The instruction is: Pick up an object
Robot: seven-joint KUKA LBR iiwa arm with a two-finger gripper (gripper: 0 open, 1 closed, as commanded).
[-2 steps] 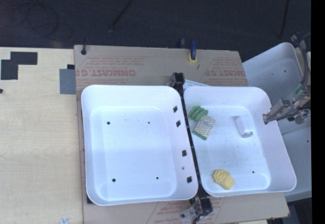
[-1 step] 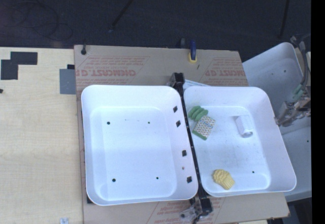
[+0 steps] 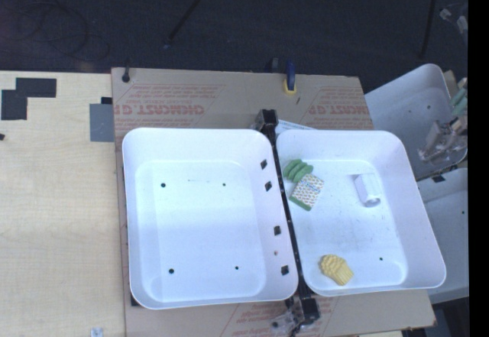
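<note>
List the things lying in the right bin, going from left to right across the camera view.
Green item → patterned packet → yellow item → white cylinder.

Two shallow white bins sit side by side on a brown cardboard sheet [image 3: 229, 102] laid over the desk [image 3: 53, 213]. The left bin [image 3: 134, 213] lies beside the right bin [image 3: 416, 213], their inner rims touching along a row of black clips [image 3: 276, 230]. In the right bin, a green object [image 3: 296, 170] touches a patterned white block [image 3: 308, 192] near the dividing rim. A small white cylinder [image 3: 367, 189] lies well apart toward the right wall. A yellow lumpy object [image 3: 335, 269] rests near the front rim.
</note>
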